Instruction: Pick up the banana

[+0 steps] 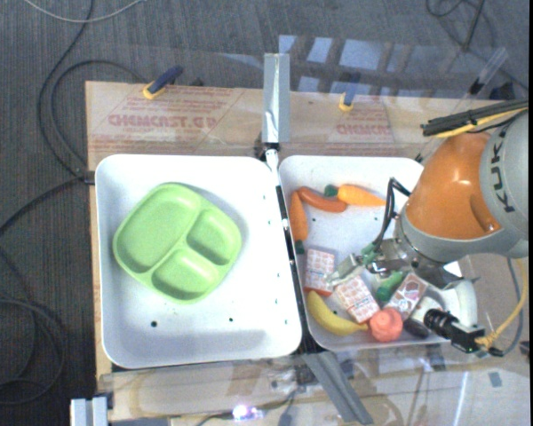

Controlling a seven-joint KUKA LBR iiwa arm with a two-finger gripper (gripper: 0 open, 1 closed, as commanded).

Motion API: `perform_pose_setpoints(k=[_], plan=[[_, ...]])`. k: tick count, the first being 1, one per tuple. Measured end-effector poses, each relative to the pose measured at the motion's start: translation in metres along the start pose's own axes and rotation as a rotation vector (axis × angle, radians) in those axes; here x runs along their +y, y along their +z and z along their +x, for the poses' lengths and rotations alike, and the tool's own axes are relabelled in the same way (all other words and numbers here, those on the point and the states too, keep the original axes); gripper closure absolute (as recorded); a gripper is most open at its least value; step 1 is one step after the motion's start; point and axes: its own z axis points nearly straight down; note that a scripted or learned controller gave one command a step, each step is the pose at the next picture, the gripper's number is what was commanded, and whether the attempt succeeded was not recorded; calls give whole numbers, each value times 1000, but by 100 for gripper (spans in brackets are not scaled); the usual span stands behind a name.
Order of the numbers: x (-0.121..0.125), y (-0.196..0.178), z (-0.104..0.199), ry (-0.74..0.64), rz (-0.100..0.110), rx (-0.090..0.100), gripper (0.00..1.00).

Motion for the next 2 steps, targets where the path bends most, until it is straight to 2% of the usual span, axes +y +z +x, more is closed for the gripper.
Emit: perform_pose_setpoints(k=[1, 2], plan=[[3, 52, -22, 218, -10, 5, 0], [-10, -31, -54, 251, -1, -3, 0]])
